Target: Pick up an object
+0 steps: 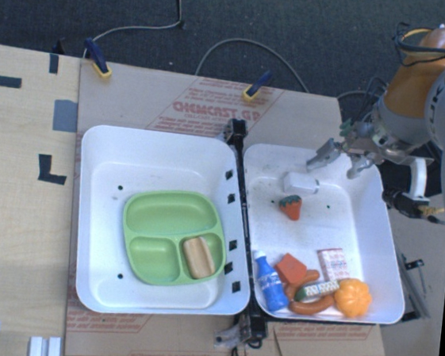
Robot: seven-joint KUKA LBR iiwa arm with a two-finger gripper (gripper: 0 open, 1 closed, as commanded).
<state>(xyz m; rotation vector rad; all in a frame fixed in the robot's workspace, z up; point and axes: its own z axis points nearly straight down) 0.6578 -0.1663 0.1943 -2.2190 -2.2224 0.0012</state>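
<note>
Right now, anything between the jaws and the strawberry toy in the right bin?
In the camera view, a small white block lies between the gripper and the strawberry toy; otherwise bare floor of the right bin.

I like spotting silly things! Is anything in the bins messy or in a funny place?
A little. Most toys are heaped in the right bin's near corner: blue bottle, sausage, orange. A small strawberry-like piece lies alone mid-bin. The bread roll sits neatly in the green tray.
</note>
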